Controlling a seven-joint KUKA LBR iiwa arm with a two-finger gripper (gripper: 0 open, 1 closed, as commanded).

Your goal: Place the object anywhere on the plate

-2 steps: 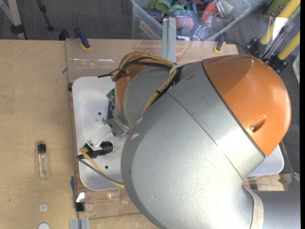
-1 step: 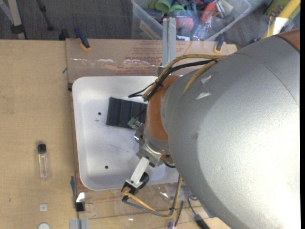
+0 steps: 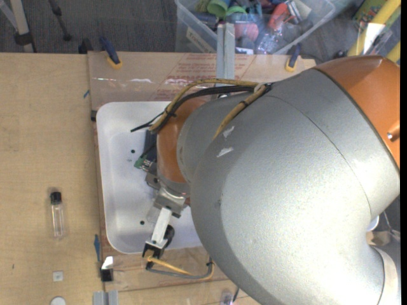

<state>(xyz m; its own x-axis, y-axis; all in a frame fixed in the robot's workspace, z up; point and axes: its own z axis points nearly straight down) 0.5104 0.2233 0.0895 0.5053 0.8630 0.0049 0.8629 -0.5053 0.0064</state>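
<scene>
With the arm point(image 3: 286, 189) low over the white bin point(image 3: 117, 170), the hold of its claw point(image 3: 166, 199) impossible to tell, it should centre above the plate before letting go.

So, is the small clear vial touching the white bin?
Apart. The camera view shows the vial lying on the wooden bench, left of the white bin, with bare wood between them.

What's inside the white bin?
The white bin shows bare floor with small dark specks at left; the arm covers the rest, so whatever lies there is hidden.
</scene>
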